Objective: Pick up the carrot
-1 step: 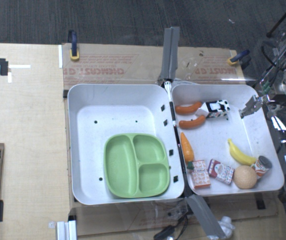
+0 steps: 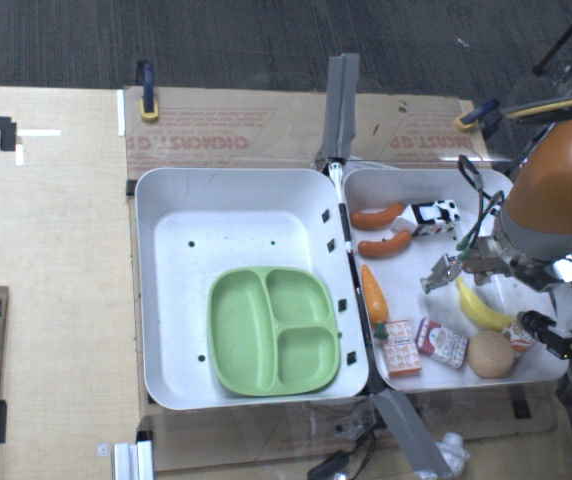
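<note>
Right bin [image 2: 406,176]: carrot [image 2: 373,295] at 9 o'clock against the left wall; gripper [image 2: 444,271] at centre above the banana [image 2: 483,309], fingers apart, holding nothing. Left bin [image 2: 166,298]: green plate [image 2: 274,330] toward 5 o'clock.

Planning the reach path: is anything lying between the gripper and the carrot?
Nothing visible does. The gripper hangs over the right bin, and bare white floor runs from it to the carrot at the bin's left wall.
</note>
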Motion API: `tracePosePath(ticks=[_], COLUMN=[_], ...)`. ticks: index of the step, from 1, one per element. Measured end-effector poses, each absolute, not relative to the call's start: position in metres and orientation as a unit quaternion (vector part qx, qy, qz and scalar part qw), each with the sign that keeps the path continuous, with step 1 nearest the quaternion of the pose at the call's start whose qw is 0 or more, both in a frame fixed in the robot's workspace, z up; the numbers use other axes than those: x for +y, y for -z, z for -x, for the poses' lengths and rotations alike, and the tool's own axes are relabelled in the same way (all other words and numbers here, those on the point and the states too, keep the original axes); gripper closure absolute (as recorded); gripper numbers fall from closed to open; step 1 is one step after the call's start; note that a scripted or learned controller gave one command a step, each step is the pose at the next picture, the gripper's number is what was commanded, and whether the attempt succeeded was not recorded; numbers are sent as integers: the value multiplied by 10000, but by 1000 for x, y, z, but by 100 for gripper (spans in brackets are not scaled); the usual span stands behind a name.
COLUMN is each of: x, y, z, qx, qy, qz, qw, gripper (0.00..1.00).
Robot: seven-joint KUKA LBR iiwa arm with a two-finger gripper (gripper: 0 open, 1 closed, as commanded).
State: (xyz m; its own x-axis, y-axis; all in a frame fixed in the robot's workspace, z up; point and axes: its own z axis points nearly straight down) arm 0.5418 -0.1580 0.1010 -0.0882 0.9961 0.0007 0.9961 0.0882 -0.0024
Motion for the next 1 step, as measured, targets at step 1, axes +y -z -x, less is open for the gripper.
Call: tracePosePath(ticks=[1], x=[-159], y=[-110], z=[-542], qx=[-7364], qy=[-8], qz=[6766], qw=[9], gripper=[100])
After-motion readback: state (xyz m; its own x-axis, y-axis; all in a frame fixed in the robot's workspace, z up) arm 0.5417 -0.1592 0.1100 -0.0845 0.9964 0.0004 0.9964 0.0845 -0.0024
